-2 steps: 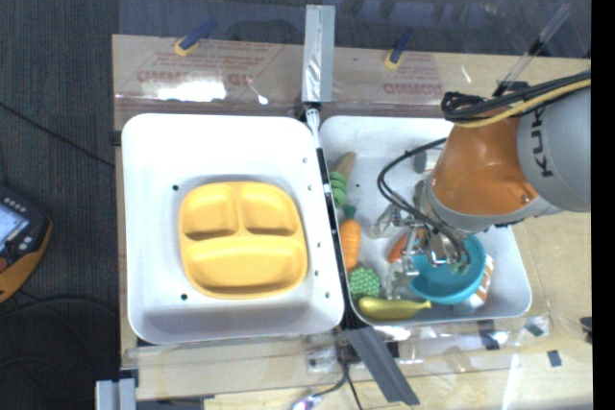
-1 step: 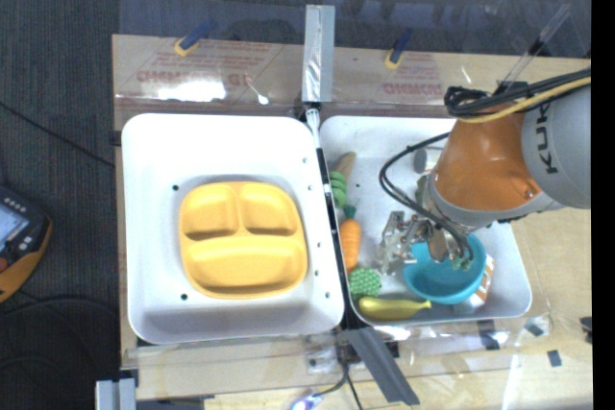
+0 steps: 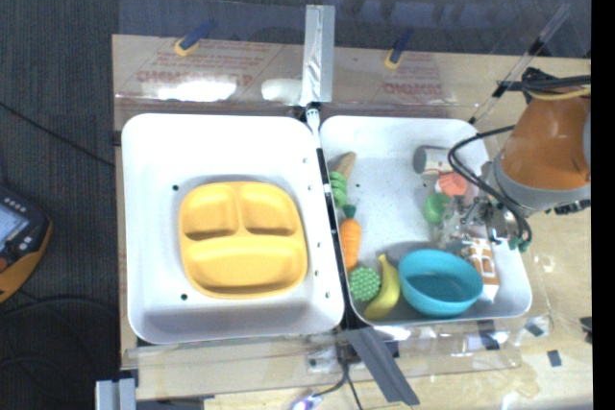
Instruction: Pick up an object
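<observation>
Gripper (image 3: 468,218) low in the right bin (image 3: 384,134), near a green piece (image 3: 437,205)
I cannot tell its fingers' state; I advise centring on one item only

Bench (image 3: 452,72): I log a tan top running across the middle of the frame, dark floor (image 3: 58,34) around it. Directly on it: left bin (image 3: 144,206) at centre left, right bin (image 3: 394,134) touching it at centre right. Upper edge: clear sheet (image 3: 221,77) with two small clips (image 3: 195,37), and an upright metal post (image 3: 318,53) between the bins.
</observation>
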`<state>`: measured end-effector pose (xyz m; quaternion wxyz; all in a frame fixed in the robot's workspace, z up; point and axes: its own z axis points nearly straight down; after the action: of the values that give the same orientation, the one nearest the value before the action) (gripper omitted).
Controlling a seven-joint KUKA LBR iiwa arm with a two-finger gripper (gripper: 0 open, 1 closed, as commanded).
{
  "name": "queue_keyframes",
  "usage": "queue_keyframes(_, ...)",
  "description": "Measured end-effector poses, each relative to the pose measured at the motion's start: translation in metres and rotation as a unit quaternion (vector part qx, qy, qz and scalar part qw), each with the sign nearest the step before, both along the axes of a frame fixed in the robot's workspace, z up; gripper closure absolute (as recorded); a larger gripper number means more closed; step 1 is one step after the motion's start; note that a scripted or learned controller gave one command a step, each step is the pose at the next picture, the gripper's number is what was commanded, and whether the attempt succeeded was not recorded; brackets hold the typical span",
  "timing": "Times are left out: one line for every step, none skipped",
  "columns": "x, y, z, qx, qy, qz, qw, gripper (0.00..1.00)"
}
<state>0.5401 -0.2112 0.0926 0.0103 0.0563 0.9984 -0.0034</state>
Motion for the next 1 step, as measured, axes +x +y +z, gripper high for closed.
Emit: queue_keyframes(-0.0005,0.0011,-0.0017,0.0007,0.001,0.001,1.0000,0.00)
